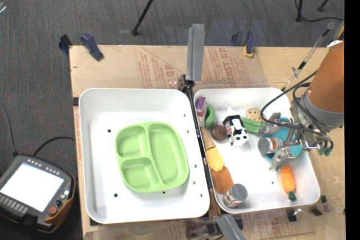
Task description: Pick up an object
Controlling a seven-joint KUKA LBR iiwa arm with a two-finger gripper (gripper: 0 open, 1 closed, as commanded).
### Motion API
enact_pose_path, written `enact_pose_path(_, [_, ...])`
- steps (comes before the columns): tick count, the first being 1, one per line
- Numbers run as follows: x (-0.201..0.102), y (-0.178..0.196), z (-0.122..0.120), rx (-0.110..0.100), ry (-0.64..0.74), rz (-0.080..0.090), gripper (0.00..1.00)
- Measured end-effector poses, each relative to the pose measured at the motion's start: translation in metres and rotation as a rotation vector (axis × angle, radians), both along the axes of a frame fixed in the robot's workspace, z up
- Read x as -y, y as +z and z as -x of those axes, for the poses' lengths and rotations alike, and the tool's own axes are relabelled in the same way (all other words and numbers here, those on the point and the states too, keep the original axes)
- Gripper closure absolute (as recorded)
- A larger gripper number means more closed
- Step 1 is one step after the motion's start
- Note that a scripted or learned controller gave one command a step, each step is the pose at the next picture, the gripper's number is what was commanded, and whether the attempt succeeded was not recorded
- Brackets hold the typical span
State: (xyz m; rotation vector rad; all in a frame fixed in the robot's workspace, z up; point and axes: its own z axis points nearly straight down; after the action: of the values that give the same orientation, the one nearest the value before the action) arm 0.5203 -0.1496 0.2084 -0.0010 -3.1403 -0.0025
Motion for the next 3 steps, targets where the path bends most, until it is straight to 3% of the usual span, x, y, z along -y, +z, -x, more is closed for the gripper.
enact_pose_path(1, [-0.017,-0.124,0.022,-0.005,-0.099,-0.001,0.00])
enact_pose_path(2, [-0.039,-0.121,-0.042,0.002,-0.101,-0.001,0.00])
enact_pose_path(3, [-0.045,-0.121,-0.108,0.002,-0.495,0.001,0.00])
